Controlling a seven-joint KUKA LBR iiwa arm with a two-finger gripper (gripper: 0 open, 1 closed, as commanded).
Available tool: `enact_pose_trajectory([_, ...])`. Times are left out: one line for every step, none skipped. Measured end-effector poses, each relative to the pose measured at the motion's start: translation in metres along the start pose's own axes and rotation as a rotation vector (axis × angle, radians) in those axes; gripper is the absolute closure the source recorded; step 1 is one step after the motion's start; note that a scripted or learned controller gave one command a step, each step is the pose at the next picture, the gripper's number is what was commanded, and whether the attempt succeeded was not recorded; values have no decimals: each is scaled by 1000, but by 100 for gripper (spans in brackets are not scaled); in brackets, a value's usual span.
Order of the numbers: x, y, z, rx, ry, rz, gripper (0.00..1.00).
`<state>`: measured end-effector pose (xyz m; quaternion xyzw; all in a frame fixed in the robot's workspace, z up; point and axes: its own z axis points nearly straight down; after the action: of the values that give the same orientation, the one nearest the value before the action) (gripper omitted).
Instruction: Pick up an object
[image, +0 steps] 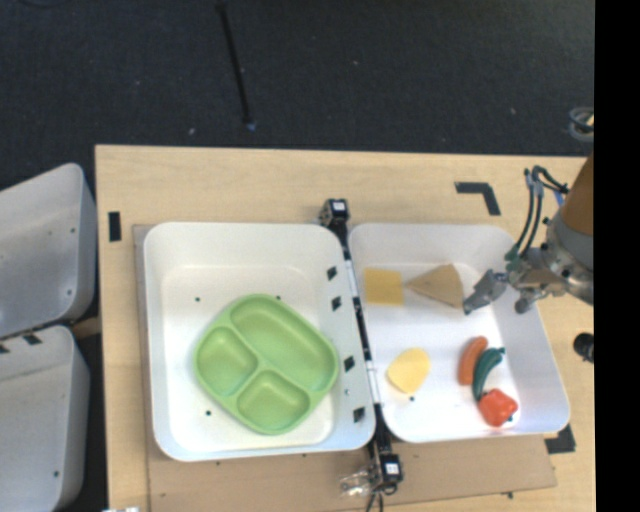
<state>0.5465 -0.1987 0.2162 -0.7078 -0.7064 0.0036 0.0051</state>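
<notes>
You are looking at the gripper (505, 293) hanging over the right bin (530, 400) at the frame's right edge, its fingers spread apart and gripping nothing. Just left of it a tan wedge (440, 285) is lying beside a yellow square (383, 286), while a yellow round piece (408, 370), an orange carrot (471, 361), a green pepper (487, 368) and a red piece (498, 406) are sitting lower down. In the left bin (170, 290) a green divided plate (265, 363) is resting on the worktop (250, 185).
</notes>
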Motion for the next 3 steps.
enact_pose_trajectory([0,3,-8,-13,-3,-3,0])
enact_pose_trajectory([0,8,54,-10,-3,-2,0])
enact_pose_trajectory([-1,5,97,-9,-3,0,0])
